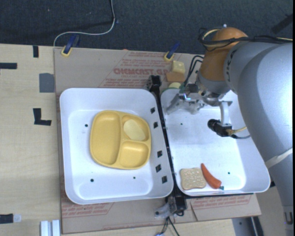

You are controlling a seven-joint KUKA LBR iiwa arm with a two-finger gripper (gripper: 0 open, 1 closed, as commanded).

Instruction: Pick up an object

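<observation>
Right now my tool (191,100) sits in the upper middle-right of the frame, low over the far left corner of the right bin (246,178), just beside the divider between the two bins. From this slanted view I see metal parts and a dark cable fitting around the wrist, but whether it is released or clenched I cannot tell, and I see nothing I could call grasped. The arm (258,82) comes in from the right edge as a broad grey mass, with its orange band (219,53) just above the wrist near the top of the frame.

Just past the tool, toward the upper middle, a few small blocks (176,73) in tan and pale yellow lie on the cardboard sheet (132,68) behind the bins.

Further down, in the right bin's near left corner, a tan cracker-like square (192,178) lies flat, and an orange carrot-shaped piece (211,176) lies at a slant just beside it on the right; I cannot tell if they touch. Both are well apart from the tool.

Moving left, the left bin (71,132) holds a yellow divided plate (120,139) lying flat near its centre, with a pale round item (134,129) in its upper right compartment.

Beyond the cardboard, the wooden counter (19,156) carries black tape marks at the left of the frame.
</observation>
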